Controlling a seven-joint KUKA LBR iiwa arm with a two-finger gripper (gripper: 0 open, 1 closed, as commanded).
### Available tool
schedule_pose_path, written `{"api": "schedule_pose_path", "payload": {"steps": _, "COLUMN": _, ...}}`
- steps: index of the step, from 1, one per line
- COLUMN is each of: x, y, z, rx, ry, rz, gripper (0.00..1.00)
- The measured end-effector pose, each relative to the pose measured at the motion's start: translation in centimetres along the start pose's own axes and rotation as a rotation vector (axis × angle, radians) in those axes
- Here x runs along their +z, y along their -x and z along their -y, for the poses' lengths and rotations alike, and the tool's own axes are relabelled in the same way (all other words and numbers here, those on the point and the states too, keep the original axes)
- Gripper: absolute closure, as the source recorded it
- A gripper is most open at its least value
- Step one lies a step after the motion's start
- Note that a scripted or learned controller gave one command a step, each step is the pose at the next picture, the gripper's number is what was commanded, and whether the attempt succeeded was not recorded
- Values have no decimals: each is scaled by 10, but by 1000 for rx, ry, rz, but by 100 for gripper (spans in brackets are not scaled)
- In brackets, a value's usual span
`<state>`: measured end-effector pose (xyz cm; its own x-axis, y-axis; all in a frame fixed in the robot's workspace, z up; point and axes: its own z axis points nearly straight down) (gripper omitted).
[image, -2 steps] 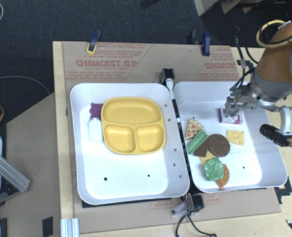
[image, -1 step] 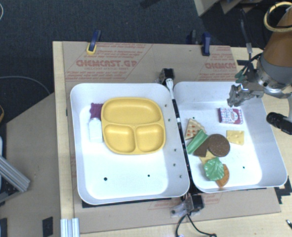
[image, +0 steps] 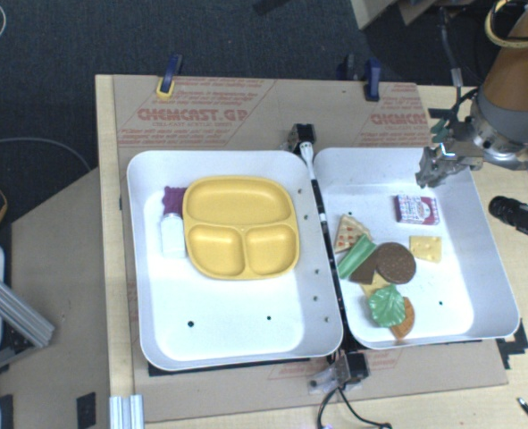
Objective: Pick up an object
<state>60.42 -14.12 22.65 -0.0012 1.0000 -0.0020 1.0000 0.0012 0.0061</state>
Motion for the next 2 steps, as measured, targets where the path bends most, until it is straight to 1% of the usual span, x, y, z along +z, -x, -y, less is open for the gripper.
{"api": "schedule_pose_path", "payload": {"steps": 1, "x": 7, "y": -41, "z": 19, "rx": -2, "ry": -10, "rz": -5, "gripper": 100}}
{"api": "schedule_pose_path", "payload": {"steps": 2, "x": 0, "y": -100, "z": 41, "rx": -5, "ry": -9, "rz": -6, "gripper": 100}}
